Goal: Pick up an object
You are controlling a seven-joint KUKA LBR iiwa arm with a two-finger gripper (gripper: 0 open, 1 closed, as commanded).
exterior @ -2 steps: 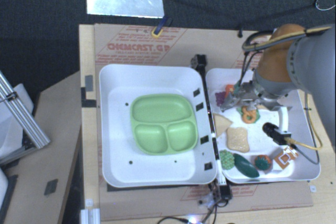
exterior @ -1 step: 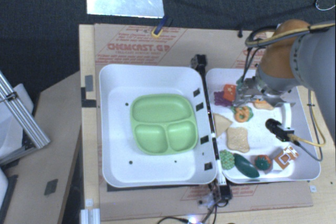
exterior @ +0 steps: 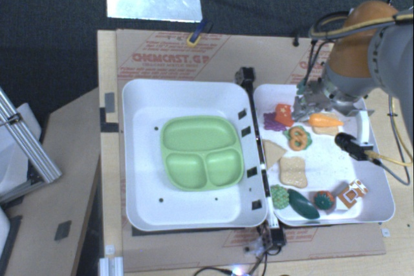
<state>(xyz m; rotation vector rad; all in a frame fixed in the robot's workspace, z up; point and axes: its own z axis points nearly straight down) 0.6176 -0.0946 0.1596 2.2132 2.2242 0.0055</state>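
My gripper (exterior: 305,108) hangs low over the far end of the right bin (exterior: 378,200), reaching in from the right. It sits between a red-orange toy (exterior: 283,114) on its left and an orange carrot (exterior: 325,120) on its right, close to both. Purple grapes (exterior: 272,122) lie just left of the red toy. A green and orange ring (exterior: 298,138) lies just in front of the gripper. Nothing is visibly held.
Nearer in the right bin lie a bread slice (exterior: 292,171), a tan wedge (exterior: 272,152), broccoli (exterior: 279,196), a dark green cucumber (exterior: 302,203), a red-green ball (exterior: 325,200) and an orange-white block (exterior: 352,192). A black part (exterior: 349,144) with a yellow cable overhangs the bin. The left bin (exterior: 139,139) holds a green divided plate (exterior: 200,152).
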